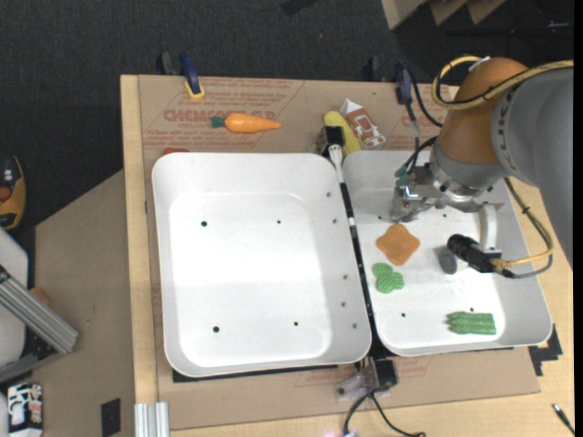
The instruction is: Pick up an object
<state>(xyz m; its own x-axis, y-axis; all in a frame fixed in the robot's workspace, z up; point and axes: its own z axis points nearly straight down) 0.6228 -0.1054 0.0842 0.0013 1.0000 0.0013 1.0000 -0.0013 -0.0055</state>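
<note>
In the right bin lie an orange flat piece, a round green leafy piece just below it, and a long green piece near the front right corner. My gripper hangs over the back half of this bin, just above and slightly right of the orange piece. I see nothing held in it.
The left bin is beside it. On the cardboard behind the bins lie a toy carrot, a yellow piece and a small brown-and-white carton. Blue clamps grip the board's far edge.
</note>
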